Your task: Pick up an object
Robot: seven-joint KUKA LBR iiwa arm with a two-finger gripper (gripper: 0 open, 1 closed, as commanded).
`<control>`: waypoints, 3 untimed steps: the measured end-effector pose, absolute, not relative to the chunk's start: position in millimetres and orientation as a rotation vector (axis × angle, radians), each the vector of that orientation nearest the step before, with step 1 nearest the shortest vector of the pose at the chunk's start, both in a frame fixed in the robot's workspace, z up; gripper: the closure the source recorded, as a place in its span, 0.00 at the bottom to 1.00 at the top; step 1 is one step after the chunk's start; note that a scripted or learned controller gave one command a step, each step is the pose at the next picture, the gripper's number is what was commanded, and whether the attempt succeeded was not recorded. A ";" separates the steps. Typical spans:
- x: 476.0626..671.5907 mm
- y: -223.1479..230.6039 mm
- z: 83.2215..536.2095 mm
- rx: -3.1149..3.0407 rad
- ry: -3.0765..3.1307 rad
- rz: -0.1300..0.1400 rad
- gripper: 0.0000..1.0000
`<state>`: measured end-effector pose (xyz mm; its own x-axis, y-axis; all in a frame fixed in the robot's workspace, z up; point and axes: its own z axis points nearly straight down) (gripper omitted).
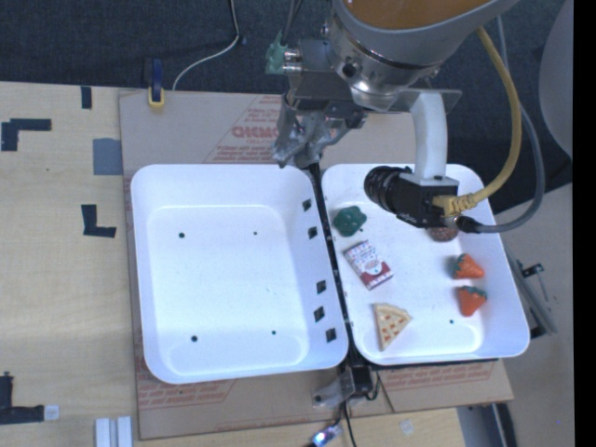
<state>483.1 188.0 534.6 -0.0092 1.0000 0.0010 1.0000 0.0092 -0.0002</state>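
My gripper [303, 147] hangs over the back rim where the two bins meet, high above the objects, with nothing visibly in it. In the right bin [498, 343] lie a green lump [350, 219], a red and white packet [369, 264] and a toy pizza slice [391, 324]. Two red-orange strawberries [468, 267] [472, 299] lie near its right wall. A small brown object [444, 234] is partly hidden under the arm's black cylinder [399, 194].
The left bin [149, 250] sits beside the right one, both on a cardboard sheet [214, 128]. The arm's large grey and orange body [419, 7] covers the upper middle. A yellow cable [521, 110] loops at the right.
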 end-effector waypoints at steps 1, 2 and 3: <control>510.9 235.8 534.0 -2.216 -2.227 0.000 1.00; 482.5 232.8 533.3 -2.218 -2.223 0.004 1.00; 482.9 233.1 447.9 -2.218 -2.220 0.017 1.00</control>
<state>482.9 233.1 447.9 -0.0007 1.0000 -0.0054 1.0000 0.0007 -0.0100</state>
